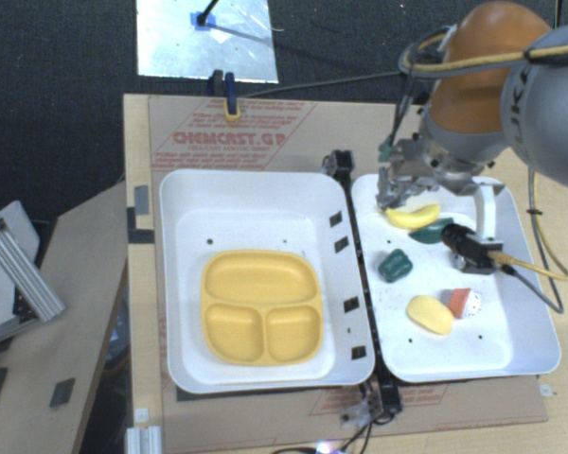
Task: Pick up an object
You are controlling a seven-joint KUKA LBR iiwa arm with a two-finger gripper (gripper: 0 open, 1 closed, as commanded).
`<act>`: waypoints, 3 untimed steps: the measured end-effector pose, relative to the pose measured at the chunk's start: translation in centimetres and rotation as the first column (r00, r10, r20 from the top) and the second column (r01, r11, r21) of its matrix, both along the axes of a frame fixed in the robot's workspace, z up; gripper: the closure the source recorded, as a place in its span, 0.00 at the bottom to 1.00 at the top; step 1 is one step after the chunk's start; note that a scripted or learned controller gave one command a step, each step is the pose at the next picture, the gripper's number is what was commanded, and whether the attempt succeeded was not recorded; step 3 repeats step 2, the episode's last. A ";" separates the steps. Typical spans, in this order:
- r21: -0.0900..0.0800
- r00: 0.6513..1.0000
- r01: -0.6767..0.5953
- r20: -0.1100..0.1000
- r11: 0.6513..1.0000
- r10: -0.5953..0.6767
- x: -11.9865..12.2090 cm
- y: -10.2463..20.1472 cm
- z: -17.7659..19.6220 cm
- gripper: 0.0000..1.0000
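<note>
Tool (398, 195): low in the right bin (521, 348), directly over the yellow banana (413, 217); whether it is spread or pressed together, I cannot tell. Same bin, loose on the floor: green block (395, 266), yellow lemon (430, 314), small red-and-white piece (464, 302), dark teal item (430, 232). Left bin (185, 206): yellow divided tray (261, 306). Status as I judge it: nothing lifted; grasp and raise remain.

Grey arm (549, 93) entering from right edge, bent down toward far side of right-hand area. Orange band (483, 64) above wrist, turned toward camera. Yellow and black cables looped around band and wrist. Gripper (395, 192) pointing down, low over the surface, partly hidden by wrist.
</note>
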State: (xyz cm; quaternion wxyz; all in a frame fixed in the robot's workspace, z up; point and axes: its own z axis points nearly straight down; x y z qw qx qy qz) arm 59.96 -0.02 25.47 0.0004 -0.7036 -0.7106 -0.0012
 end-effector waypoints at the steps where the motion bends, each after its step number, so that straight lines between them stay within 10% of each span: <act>1: -0.001 1.000 0.001 0.000 1.000 -0.001 -0.1 5.8 -0.9 1.00; 3: 0.000 1.000 0.001 -0.002 1.000 -0.001 -1.2 10.3 -2.4 1.00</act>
